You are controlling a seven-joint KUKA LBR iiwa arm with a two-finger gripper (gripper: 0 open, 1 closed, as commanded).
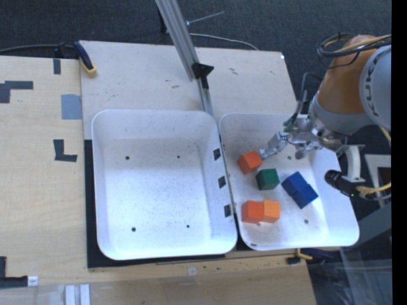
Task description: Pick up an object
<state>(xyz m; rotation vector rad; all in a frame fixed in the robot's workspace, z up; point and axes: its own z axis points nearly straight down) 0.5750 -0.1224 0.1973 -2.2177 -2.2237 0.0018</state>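
The claw (275, 146) hangs in the right bin (337, 234), right of frame centre; whether it is open or closed cannot be told. The nearest object, a small orange block (249, 161), lies just beside it, lower left, tilted diagonally.

Metal pole (181, 33), yellow-handled clamp (84, 58), grey tape patch (71, 107)
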